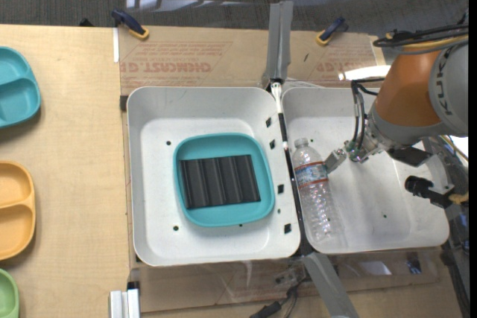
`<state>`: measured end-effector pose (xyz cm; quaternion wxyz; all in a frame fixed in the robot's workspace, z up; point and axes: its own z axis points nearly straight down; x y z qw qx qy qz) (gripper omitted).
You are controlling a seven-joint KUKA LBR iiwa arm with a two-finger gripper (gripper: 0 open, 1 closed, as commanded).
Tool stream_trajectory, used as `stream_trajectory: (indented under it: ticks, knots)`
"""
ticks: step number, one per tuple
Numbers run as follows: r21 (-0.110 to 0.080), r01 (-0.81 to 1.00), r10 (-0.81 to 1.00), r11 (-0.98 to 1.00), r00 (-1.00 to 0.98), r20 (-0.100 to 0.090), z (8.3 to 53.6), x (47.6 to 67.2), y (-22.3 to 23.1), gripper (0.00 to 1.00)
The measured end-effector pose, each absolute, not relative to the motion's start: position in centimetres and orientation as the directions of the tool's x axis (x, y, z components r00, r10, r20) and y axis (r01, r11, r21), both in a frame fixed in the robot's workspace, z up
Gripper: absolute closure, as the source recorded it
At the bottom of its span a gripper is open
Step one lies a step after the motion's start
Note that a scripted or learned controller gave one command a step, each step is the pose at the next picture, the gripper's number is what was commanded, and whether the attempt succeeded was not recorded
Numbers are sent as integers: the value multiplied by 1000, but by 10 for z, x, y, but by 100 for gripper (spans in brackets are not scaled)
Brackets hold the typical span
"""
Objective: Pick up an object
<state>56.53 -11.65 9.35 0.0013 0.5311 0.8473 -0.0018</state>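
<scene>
We log one gripper (337, 158), low in the right bin (387, 223), its tips angled toward the left; whether it grips anything we cannot tell. Just beside the tips, on their left and running away below them: one clear plastic water bottle (313, 190), lying along the bin's left wall, cap (301, 143) at the far end. Further left of the tips, across the divider: the left bin (149, 160), holding one teal tray (223, 179) with a dark ribbed insert (221, 182). Well off to the left, on the bench (67, 86): one teal divided plate (16, 94), one orange plate (15, 208).
</scene>
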Motion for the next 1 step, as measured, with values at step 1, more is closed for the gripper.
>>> stream_trajectory:
  ticks: [1]
  knots:
    - [1,973,973,232,-232,-2,144,541,-169,0]
